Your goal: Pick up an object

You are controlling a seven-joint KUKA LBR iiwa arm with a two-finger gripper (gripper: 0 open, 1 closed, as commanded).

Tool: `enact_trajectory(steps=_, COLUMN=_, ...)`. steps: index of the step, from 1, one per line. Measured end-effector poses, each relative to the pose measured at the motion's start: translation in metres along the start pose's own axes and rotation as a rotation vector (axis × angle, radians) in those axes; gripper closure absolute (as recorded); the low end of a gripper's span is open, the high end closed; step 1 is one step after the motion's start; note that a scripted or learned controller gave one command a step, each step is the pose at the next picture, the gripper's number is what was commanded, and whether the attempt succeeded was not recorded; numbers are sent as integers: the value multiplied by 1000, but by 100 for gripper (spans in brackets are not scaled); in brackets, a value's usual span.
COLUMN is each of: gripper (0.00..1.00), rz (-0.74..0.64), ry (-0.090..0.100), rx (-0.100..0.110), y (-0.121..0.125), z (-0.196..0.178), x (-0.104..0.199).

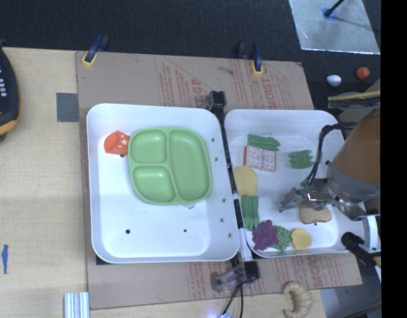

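Bench with two white bins: left bin (104, 177) holds a green tray (170, 165); gripper (294, 199) low in right bin (282, 121) beside a biscuit (315, 213), grip state indiscernible

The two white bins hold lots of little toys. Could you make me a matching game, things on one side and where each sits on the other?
Things:
1. green plate
2. red toy
3. purple grapes
4. pincer

Places:
A. near front edge of the right bin
B. middle of the left bin
C. right bin, over its middle
D. left bin, left of the plate

Pairs: 1-B, 2-D, 3-A, 4-C
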State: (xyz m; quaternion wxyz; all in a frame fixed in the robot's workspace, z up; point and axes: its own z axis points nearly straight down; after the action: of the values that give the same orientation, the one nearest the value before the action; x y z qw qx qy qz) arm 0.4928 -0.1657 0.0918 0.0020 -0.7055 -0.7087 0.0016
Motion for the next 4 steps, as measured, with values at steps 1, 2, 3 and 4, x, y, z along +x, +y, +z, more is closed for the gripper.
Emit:
enact_trajectory(steps=1, gripper=0, rz=-2, ry=-3, rx=-11, y=78, z=-3, x=6)
enact_trajectory(steps=2, gripper=0, rz=-2, ry=-7, rx=-18, y=138, z=-118, x=-20)
enact_trajectory(steps=3, gripper=0, rz=2, ry=0, rx=5, y=117, z=-5, x=-48)
enact_trajectory(steps=4, gripper=0, rz=0, ry=-4, rx=-6, y=73, z=-2, x=-7)
